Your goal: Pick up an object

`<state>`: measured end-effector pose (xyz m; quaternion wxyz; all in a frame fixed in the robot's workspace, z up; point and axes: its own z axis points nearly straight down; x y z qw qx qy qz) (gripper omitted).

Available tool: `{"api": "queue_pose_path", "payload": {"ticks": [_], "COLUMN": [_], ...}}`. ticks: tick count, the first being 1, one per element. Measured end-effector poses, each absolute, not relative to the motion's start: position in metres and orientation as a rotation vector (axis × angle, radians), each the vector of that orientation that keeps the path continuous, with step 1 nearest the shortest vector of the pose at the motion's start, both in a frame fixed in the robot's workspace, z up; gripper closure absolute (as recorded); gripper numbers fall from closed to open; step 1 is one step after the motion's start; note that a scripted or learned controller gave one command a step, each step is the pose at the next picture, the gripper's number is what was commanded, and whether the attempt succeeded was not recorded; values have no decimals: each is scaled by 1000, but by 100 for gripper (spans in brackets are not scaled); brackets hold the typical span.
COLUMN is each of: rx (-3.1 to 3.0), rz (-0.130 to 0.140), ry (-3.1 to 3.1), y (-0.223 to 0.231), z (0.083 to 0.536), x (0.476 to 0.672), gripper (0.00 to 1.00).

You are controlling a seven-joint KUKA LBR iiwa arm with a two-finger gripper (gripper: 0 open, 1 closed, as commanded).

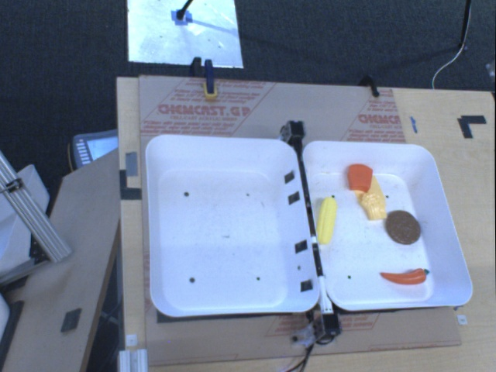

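White plastic is most of what there is here, and whether the pincer is open, closed or holding anything cannot be told.

The things to pick all lie in the right bin (446,208). A yellow corn-like piece (326,220) lies lengthwise near the bin's left wall. Toward the far side, an orange block (359,177) touches a pale yellow piece (373,202) just below it. A brown round disc (403,227) sits just beside that pale piece, on its right – whether the two touch cannot be told. Nearer the front wall, apart from the rest, lies an orange-red chilli pepper (403,277), stem end pointing right.

The left bin (217,141) stands flush against the right one, with black clips (301,246) spaced down the seam between them.

Both bins rest on a cardboard sheet (232,103) printed with red lettering – a yellow and blue clamp (209,82) grips its far edge. The sheet lies on a wooden bench (480,107). Beyond the bench, on dark floor, is a square metal plate (184,22).
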<state>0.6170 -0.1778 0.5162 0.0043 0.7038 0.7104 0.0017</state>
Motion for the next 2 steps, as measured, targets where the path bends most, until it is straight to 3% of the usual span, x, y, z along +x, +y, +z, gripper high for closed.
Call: {"api": "queue_pose_path", "payload": {"ticks": [1,2], "rx": [2232,2220], "rz": [-3,-1], "ry": [2215,2222], "y": [-210,-206], "z": [468,419], "x": [489,499], "gripper": [100,100]}}
